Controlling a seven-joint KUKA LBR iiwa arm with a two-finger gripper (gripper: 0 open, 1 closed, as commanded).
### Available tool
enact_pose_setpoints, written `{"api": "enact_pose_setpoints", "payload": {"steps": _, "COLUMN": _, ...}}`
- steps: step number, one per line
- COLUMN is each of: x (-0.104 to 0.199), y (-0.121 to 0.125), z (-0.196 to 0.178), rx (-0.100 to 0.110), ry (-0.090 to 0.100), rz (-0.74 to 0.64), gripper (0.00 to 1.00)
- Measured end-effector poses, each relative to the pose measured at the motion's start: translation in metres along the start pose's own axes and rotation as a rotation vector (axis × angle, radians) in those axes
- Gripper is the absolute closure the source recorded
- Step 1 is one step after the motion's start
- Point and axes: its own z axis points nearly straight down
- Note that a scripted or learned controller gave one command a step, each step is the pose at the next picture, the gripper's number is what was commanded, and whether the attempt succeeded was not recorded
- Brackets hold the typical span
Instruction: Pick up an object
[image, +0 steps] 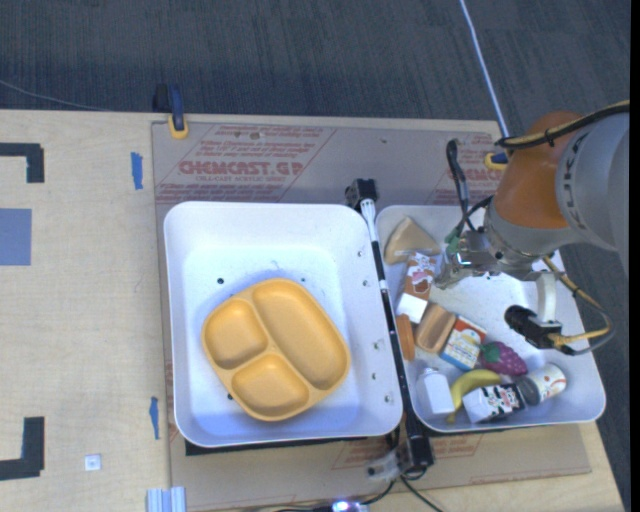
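Note:
My gripper (459, 262) hangs over the upper middle of the right bin (590, 385), below the orange wrist band. It is just right of a small red and white packet (421, 273) and a tan wedge (408, 239). I see nothing held in it. Lower in that bin lie a brown bread slice (435, 326), a colourful small box (462, 349), purple grapes (504, 358), a yellow banana (473, 384), a white cup (436, 392) and a bottle lying on its side (512, 398).
The left bin (190, 240) holds a yellow divided plate (275, 347). An orange stick (405, 337) lies along the right bin's left wall. A black clamp (361, 191) sits at the top of the gap between the bins. A cardboard sheet (250, 160) lies under both bins.

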Motion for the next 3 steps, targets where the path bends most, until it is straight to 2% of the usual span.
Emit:
{"api": "enact_pose_setpoints", "payload": {"steps": 1, "x": -0.113, "y": -0.007, "z": -0.043, "rx": 0.013, "ry": -0.003, "rz": 0.002, "gripper": 1.0}}
{"api": "enact_pose_setpoints", "payload": {"steps": 2, "x": -0.046, "y": -0.068, "z": -0.062, "rx": 0.016, "ry": 0.002, "rz": -0.001, "gripper": 1.0}}
{"api": "enact_pose_setpoints", "payload": {"steps": 3, "x": -0.071, "y": -0.118, "z": -0.111, "rx": 0.015, "ry": 0.001, "rz": 0.002, "gripper": 1.0}}
